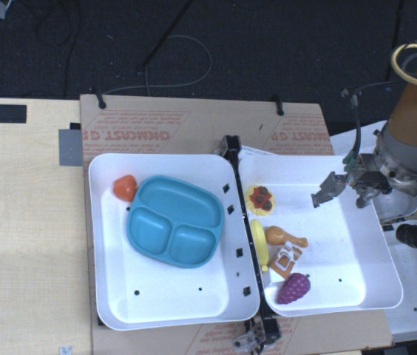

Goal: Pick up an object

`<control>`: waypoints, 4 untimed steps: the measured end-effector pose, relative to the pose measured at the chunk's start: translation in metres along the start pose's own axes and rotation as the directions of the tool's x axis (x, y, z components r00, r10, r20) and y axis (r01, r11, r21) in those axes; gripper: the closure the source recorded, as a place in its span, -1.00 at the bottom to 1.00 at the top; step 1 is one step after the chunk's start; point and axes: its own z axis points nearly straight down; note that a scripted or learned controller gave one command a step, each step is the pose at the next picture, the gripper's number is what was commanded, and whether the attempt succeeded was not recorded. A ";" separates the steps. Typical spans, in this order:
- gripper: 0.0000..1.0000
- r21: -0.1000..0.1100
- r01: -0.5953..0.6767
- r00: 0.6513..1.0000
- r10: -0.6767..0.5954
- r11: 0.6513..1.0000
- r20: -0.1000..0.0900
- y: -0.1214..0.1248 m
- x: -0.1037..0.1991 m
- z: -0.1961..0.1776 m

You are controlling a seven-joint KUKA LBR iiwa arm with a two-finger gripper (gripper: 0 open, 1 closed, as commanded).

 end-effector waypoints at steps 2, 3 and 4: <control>-1.00 -0.003 0.002 1.000 -0.002 1.000 0.000 0.001 0.006 0.059; -1.00 -0.004 0.001 1.000 -0.001 1.000 0.000 -0.004 0.010 0.104; -1.00 -0.004 0.000 1.000 0.000 1.000 0.000 -0.006 0.008 0.148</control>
